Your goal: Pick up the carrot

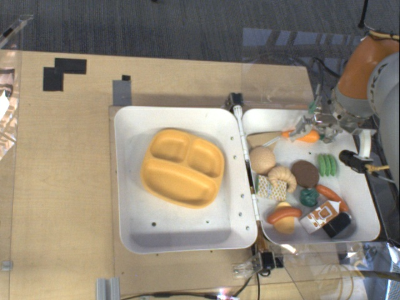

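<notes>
Your claw (310, 128) sits low at the far edge of the right bin (369, 230), closed on the carrot (303, 136) at one end. With so little of it held, I judge it could twist free as you lift.

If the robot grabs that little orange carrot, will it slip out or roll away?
The carrot looks small, smooth and tapered, so it could well slip from a pinch. Its rounded body would probably roll if nudged. It seems a stiff toy, likely light, lying near the right bin's back wall by the gripper.
</notes>
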Robot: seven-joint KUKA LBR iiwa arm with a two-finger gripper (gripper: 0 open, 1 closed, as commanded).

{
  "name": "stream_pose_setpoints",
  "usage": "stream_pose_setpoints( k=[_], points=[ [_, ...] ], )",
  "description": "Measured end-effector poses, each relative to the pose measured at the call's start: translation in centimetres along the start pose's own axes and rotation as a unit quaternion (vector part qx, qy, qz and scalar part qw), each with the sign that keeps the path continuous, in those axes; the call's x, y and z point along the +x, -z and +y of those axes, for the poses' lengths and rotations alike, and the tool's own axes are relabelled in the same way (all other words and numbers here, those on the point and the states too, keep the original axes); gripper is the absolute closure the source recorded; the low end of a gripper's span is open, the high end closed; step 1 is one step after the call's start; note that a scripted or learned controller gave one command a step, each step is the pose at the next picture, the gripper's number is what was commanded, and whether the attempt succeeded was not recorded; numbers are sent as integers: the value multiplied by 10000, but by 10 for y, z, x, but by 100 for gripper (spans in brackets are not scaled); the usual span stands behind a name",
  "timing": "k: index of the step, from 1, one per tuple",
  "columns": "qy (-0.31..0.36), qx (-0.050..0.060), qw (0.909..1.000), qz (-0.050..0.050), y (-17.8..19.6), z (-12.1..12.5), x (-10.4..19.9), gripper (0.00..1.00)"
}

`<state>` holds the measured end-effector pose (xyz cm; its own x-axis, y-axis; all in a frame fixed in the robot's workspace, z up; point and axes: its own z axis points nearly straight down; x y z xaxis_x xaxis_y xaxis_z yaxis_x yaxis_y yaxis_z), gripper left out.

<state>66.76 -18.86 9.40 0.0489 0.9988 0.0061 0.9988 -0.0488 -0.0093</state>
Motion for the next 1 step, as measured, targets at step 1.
stream_pose_setpoints(
  k=[1],
  points=[
    [20, 87, 10000, 7, 9, -3, 0, 100]
  ],
)
